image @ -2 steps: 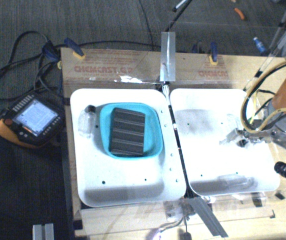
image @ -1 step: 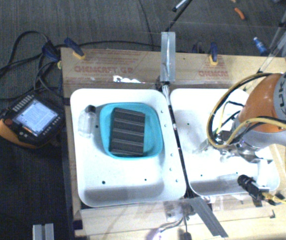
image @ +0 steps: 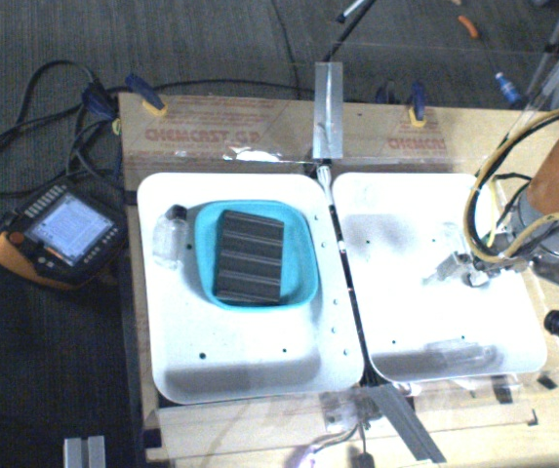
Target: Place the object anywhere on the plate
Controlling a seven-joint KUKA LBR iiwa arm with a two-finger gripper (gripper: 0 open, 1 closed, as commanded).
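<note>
Bench [image: 259, 130] carries two white bins. The left bin [image: 250, 373] holds the blue plate [image: 300, 261], which sits toward that bin's back edge, roughly centred between its left and right walls. A dark ridged block [image: 250, 256] lies flat on the plate, well inside the plate's rim and a bit left of the plate's middle. If the block is the object meant, the placing looks done: it rests fully on the plate and nothing touches it.

A small clear bottle [image: 170, 232] with a dark cap lies in the left bin just beside the plate's left edge, off the plate. The right bin [image: 396, 222] has a faint clear item [image: 459, 352] near its front edge; too washed out to name. Either could be a leftover object, can't tell.

What's left, by my read: nothing for the block, maybe only clearing the arm away.

The arm [image: 552, 178] comes in over the right bin's right edge, orange band at the frame side, yellow-black cables [image: 484, 203] looping above the wrist. The gripper [image: 459, 269] sits low over the right half of the right bin, pointing left, well apart from the plate and block. Whether the claw is spread or pressed together can't be told; nothing is seen held in it.
</note>
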